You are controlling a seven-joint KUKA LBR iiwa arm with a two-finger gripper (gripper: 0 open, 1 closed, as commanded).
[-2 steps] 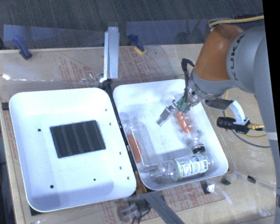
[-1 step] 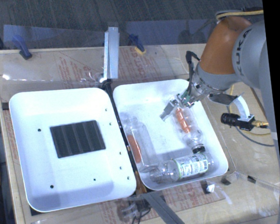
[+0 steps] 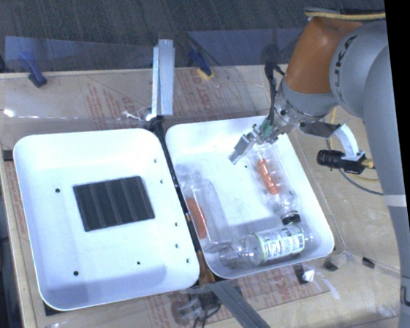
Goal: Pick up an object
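Note:
My gripper (image 3: 251,145) hangs over the upper part of the right bin (image 3: 216,132), open, its fingers spread just above the top end of a clear bottle with an orange insert (image 3: 270,178). That bottle lies lengthwise along the bin's right side, with its black cap (image 3: 291,218) pointing to the front. Nothing is between the fingers. A second clear bottle with an orange strip (image 3: 198,210) lies along the bin's left wall. A third clear bottle with a green and white label (image 3: 273,246) lies across the front of the bin.
The left bin (image 3: 43,163) holds a dark ribbed rectangle (image 3: 114,202) on its floor. A metal bar (image 3: 161,76) stands behind the seam between the bins. Blue clamps (image 3: 33,72) grip the bench's back edge. A black cable fitting (image 3: 334,158) sits right of the right bin.

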